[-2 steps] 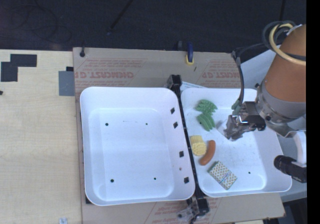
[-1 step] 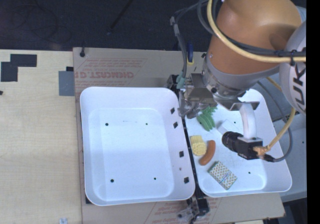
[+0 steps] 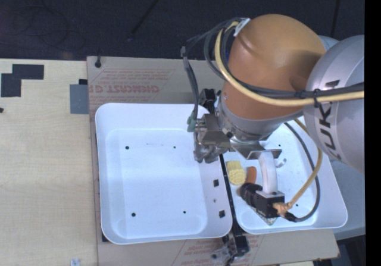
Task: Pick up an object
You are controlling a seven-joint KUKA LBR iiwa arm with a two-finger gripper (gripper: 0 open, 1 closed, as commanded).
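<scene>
With the gripper (image 3: 206,150) hanging at the inner edge of the right bin (image 3: 331,215), its opening impossible to tell and nothing seen held, it should centre over the yellow object (image 3: 235,171) just beside it before descending.

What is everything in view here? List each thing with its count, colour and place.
bins: two, white, side by side; left bin, right bin
yellow lump: one, yellow, right bin, near its left wall
orange-brown piece: one, orange-brown, right bin, just right of the yellow lump
cardboard sheet: one, brown with red print, under both bins
bench: one, pale wood, under everything
arm: one, grey with orange band, reaching in from the right above the right bin
gripper: one, grey, over the divide between the bins
</scene>
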